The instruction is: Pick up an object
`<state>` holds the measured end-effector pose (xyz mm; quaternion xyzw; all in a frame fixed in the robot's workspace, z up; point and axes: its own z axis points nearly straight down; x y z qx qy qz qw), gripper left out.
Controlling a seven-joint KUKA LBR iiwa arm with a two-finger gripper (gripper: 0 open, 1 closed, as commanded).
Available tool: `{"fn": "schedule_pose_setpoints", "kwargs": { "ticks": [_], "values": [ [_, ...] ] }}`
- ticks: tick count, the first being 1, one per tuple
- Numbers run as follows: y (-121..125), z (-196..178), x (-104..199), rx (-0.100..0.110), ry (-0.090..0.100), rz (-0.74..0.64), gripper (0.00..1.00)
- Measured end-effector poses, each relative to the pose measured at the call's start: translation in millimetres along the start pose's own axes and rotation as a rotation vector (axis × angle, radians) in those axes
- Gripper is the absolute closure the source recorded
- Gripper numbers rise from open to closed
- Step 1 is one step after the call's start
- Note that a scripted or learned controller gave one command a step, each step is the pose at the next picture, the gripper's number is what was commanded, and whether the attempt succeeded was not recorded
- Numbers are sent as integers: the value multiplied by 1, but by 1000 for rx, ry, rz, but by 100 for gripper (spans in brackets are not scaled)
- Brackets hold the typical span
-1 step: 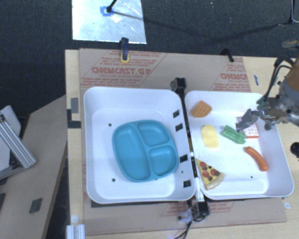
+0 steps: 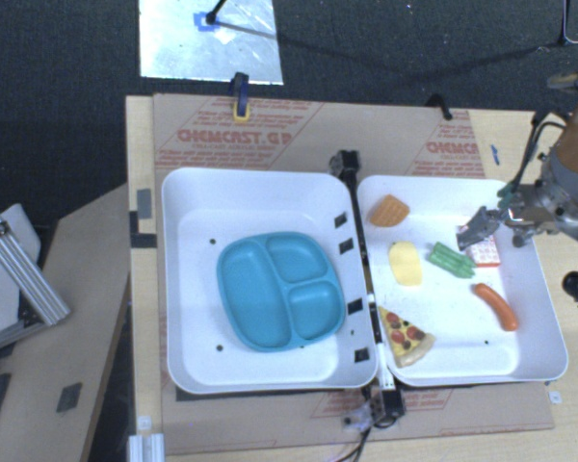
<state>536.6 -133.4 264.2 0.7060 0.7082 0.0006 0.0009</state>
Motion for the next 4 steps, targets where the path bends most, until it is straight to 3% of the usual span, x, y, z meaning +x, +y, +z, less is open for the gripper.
{"fn": "schedule_pose_setpoints", "kwargs": {
  "ticks": [3, 4],
  "values": [
    [-22, 152, 6, 5, 2, 3, 0],
    [-20, 139, 5, -1, 0, 2, 100]
  ]
}}
